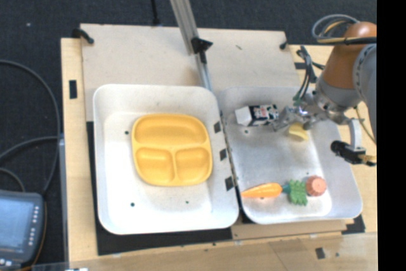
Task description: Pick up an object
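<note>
the grey arm (342, 73) with its orange band comes in from 3 o'clock and bends down over the right bin (279, 155), with the gripper (293, 118) low at the bin's 1 o'clock corner. whether it is wide, narrow or holding anything i cannot tell, the end of it is too small and cluttered. a pale yellow piece (297, 131) lies just beside the gripper, at its 5 o'clock; whether the two touch is unclear. at the gripper's 9 o'clock, near the bin's far wall, sits a small white and black item (255, 113). along the bin's 6 o'clock edge lie an orange carrot (262, 190), a green toy (295, 192) and a round pinkish-orange thing (316, 185), the last two touching or nearly so, the carrot a little apart. the left bin (114, 200) holds a yellow divided plate (171, 149) near its middle. both bins rest on the bench (139, 54), and a metal pole (181, 3) slants up towards 12 o'clock
</note>
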Tool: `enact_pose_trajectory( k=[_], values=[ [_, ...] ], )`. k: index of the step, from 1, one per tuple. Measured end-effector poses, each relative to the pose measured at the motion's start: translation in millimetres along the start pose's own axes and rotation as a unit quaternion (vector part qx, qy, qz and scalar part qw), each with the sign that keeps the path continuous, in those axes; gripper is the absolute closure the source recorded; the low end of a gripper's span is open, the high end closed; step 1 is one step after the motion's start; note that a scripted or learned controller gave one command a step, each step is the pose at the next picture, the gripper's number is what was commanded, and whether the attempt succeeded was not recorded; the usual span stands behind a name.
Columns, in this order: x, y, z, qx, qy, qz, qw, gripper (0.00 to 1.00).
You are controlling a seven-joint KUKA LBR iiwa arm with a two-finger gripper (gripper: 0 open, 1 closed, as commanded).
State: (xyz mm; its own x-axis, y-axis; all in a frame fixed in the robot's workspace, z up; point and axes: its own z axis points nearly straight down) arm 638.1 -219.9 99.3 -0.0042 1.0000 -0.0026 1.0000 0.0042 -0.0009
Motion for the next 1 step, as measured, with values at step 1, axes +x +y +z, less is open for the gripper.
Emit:
enact_pose_trajectory(
  k=[1],
  values=[
    [-1.4,1.6,-14.7,-0.003,-0.002,-0.001,1.0000,1.00]
  ],
)
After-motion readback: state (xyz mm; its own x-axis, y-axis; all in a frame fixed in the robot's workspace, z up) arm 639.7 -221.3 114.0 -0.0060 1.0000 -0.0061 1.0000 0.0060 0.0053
